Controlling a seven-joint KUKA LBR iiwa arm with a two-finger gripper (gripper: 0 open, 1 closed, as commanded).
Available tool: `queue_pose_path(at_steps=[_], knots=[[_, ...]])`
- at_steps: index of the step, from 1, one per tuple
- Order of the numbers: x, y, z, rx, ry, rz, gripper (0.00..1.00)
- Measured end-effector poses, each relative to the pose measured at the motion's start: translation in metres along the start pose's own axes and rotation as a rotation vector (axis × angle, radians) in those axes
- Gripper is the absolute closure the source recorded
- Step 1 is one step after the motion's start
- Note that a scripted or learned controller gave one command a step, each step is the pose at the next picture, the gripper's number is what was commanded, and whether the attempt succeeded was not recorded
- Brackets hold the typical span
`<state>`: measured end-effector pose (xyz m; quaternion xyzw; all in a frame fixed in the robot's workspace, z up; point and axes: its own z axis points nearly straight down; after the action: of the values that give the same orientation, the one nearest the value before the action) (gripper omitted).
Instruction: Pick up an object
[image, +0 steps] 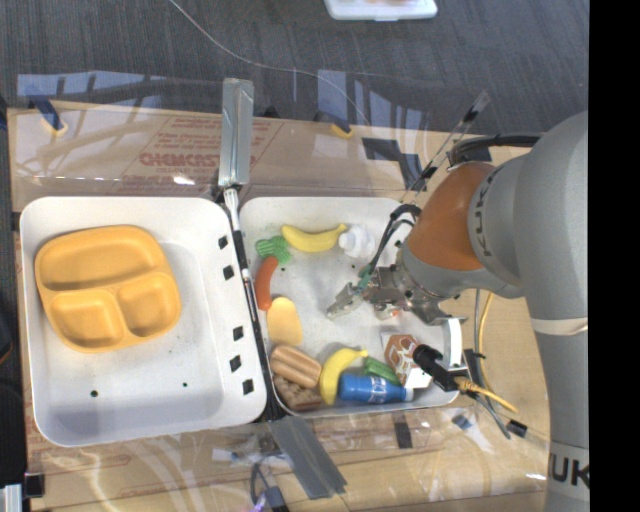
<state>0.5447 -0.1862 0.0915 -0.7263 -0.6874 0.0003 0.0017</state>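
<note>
The grey arm's tool (345, 300) hangs low over the bare middle of the right-hand white bin (318, 211); I cannot tell how it is set. The toys ring it: a curved yellow plastic banana (313, 238) just above, a pale yellow rounded piece (284, 322) to its left, a blue bottle (372, 389) along the near wall. I'd commit to one isolated piece, centre over it, then descend straight.

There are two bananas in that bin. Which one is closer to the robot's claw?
The upper banana, lying flat along the bin's far wall. The gripper hangs just below it; the other banana sits lower, beside the blue bottle.
</note>
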Motion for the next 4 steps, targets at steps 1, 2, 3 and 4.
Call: queue_pose_path(at_steps=[1,2,3,4], knots=[[-0.007,0.051,0.000,0.003,0.010,0.116,0.00],[-0.003,0.075,0.001,0.007,0.014,0.284,0.00],[-0.001,0.113,-0.044,-0.001,0.000,0.613,0.00],[0.005,0.111,-0.111,-0.003,-0.002,0.405,0.00]])
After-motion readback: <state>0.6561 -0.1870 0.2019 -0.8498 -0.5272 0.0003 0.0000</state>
